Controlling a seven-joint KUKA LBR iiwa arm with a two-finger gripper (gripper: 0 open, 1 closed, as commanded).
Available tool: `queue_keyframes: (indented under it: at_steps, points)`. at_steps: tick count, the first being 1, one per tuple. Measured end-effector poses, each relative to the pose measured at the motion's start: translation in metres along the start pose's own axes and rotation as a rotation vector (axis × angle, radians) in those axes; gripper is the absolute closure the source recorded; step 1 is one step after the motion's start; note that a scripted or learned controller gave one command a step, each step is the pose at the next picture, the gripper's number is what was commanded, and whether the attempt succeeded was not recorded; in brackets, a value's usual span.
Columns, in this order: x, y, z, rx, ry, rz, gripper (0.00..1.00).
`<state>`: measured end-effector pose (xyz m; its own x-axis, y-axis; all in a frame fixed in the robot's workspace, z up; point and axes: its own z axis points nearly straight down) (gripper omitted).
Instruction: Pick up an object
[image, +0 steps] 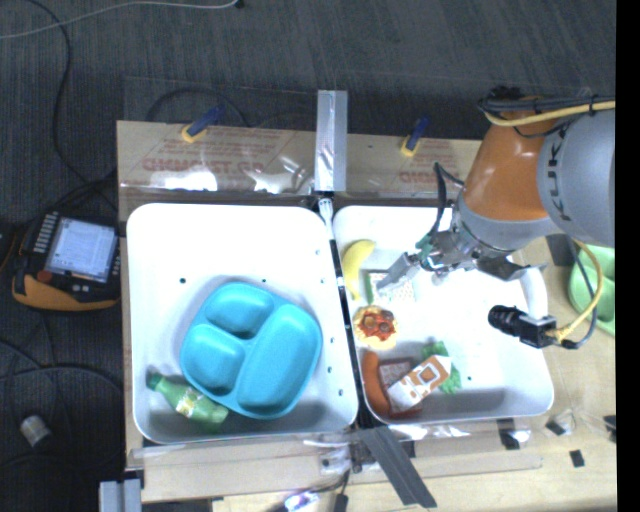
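Yellow plastic banana lies at the right white bin's left wall; gripper hovers just beside it, grip state unclear, holding nothing visible. Approach step; next, descend.

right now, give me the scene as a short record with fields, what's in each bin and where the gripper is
left bin: blue divided plate; green bottle at its near left corner
right bin: yellow banana, round red and yellow item, orange and white carton on a brown item
gripper: low over the right bin's far left part, beside the banana
held: nothing visibly between the fingers
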<state>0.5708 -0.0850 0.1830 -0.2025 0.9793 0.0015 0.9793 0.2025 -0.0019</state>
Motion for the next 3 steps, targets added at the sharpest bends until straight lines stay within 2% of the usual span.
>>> queue_keyframes:
  at_steps: [1,2,3]
  points:
    - [-0.031,0.03,0.093,-0.013,-0.006,-0.04,0.0]
    - [-0.036,0.041,0.093,-0.008,-0.007,-0.169,0.0]
    - [-0.046,0.069,0.094,-0.009,-0.004,-0.062,0.0]
